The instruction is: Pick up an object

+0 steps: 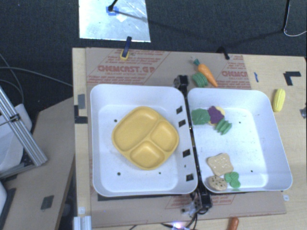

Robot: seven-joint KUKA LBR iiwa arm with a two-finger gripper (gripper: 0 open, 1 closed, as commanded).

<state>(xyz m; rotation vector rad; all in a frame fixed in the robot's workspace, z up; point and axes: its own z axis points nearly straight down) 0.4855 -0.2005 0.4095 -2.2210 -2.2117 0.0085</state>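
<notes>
Right bin [268, 128]: toast [220, 164], cookie [217, 182], grapes [216, 113] scattered apart, so I can reach each
Left bin [103, 128]: yellow tray [145, 137] for sorting
My claw: cannot tell its state

Wide open across the right bin [268, 143], centre and far side. Crowded along its left wall: green leaf [200, 116], purple grapes [216, 113], bread slice [220, 164], cookie [217, 182]. Blocked through most of the left bin [103, 176] by the yellow divided plate [145, 137].
</notes>
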